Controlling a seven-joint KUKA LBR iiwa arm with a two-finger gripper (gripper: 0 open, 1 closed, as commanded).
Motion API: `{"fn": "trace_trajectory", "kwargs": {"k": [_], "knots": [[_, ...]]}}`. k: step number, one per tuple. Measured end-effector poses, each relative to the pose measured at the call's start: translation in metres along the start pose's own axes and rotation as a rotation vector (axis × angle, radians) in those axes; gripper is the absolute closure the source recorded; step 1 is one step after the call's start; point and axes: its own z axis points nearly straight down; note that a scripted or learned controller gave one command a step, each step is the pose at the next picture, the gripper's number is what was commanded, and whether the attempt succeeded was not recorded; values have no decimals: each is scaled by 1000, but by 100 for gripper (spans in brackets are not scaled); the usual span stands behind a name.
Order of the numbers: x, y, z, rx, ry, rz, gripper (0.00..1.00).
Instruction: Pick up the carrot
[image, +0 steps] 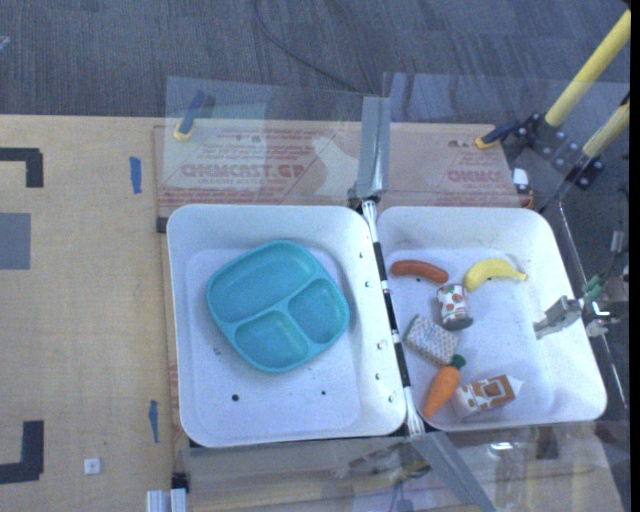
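Observation:
The carrot (441, 388) is orange with a green top and lies tilted near the front edge of the right bin (560, 255). Its green end points up toward a patterned packet (432, 340), and a small carton (485, 393) lies right beside it on the right. My gripper (573, 313) shows as small grey parts at the bin's right wall. It is well to the right of the carrot and a little farther back, with nothing seen in it.
The right bin also holds a sausage (419, 269), a banana (493, 271) and a small can (453, 305) in its back half. A teal divided plate (278, 304) lies in the left bin (200, 400). Yellow poles (592, 66) stand at the back right.

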Motion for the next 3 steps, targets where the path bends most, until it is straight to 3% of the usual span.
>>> {"fn": "trace_trajectory", "kwargs": {"k": [1,2,3], "knots": [[41,5,104,0,1,-339,0],[106,20,38,-5,-3,-120,0],[125,1,115,-11,-2,-99,0]]}}
